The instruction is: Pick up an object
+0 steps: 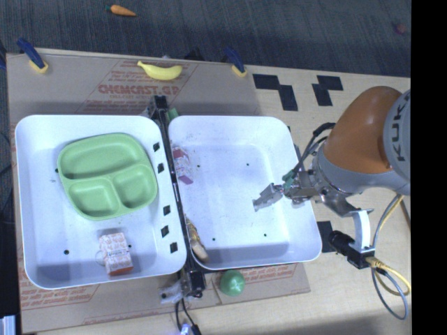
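Note:
My gripper (267,197) hangs over the right part of the right bin (230,253), reaching in from the right, with bare white floor beneath it. No object shows in it. A small red and white wrapper (181,165) lies against the right bin's left wall. A tan object (196,243) rests at that bin's near left corner. In the left bin (31,208) sit a green divided tray (107,174) and, nearer the front, a small red and white box (114,251).
A yellow banana (160,69) lies on the cardboard behind the bins, and a green ball (232,282) lies in front of the right bin. Blue clamps (33,54) (235,60) hold the cardboard's far edge. An orange carrot-like item (123,10) lies on the dark floor.

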Robot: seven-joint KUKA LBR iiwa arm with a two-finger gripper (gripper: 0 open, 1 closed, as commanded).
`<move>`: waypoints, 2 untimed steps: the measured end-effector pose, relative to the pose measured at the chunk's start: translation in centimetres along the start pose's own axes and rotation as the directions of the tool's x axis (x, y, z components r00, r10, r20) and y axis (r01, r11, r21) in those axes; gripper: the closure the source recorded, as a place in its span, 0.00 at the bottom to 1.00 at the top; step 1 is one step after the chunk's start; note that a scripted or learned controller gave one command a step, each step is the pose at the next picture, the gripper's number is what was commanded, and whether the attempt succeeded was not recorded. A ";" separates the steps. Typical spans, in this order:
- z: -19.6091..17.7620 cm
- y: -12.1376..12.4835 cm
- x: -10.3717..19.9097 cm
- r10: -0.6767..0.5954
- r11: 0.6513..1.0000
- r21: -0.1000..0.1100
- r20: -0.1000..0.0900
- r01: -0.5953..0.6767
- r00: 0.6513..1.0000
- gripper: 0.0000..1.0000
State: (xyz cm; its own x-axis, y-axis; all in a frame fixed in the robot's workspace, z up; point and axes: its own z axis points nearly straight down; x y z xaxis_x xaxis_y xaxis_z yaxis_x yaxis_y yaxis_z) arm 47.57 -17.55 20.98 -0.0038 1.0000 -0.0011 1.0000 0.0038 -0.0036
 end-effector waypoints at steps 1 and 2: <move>5.6 6.7 -3.5 -0.004 1.000 0.000 -0.001 0.004 1.000 0.00; 7.2 7.6 -3.6 -0.003 1.000 -0.001 0.000 0.003 1.000 0.00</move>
State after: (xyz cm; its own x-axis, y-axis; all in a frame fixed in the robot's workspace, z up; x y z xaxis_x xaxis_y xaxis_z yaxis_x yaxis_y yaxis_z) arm 55.18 -21.10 13.76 -0.0068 1.0000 -0.0008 1.0000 0.0068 -0.0025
